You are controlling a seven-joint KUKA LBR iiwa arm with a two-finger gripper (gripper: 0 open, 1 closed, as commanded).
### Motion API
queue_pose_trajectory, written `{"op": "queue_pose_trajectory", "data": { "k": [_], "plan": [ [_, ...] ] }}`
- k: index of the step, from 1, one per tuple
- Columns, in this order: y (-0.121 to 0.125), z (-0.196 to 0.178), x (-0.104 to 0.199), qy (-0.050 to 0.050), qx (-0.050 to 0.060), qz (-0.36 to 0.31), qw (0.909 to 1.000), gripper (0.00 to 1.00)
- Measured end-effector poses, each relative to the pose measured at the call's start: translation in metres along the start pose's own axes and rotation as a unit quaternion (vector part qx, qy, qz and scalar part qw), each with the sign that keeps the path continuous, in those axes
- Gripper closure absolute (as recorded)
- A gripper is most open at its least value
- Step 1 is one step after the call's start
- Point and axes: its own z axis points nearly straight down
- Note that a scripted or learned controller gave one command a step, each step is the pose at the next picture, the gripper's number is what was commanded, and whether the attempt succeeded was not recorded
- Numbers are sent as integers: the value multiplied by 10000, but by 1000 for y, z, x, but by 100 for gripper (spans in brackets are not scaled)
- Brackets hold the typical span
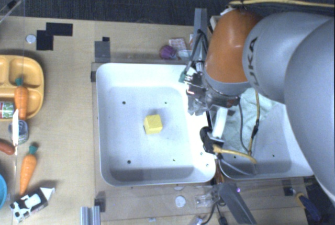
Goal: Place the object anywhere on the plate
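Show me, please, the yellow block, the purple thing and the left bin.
yellow block point(153, 124), camera view, top face.
purple thing point(167, 52), camera view, its middle.
left bin point(131, 158), camera view, bare floor.

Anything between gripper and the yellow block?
Nothing visible. The block lies on the left bin floor. The gripper hangs over that bin's right wall, with only bare white floor between them.

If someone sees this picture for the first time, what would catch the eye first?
Most likely the big grey arm with its orange band, which covers much of the right bin. Next, the small yellow cube, alone in the middle of the left bin. Toy carrots lie at the left edge.
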Motion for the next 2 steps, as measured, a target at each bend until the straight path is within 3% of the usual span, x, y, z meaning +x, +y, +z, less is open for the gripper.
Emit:
{"op": "queue_pose_trajectory", "data": {
  "k": [1, 2],
  "plan": [
    [31, 13, 114, -1, 3, 299, 9996, 100],
    [7, -95, 151, 15, -24, -453, 9990, 100]
  ]
}}
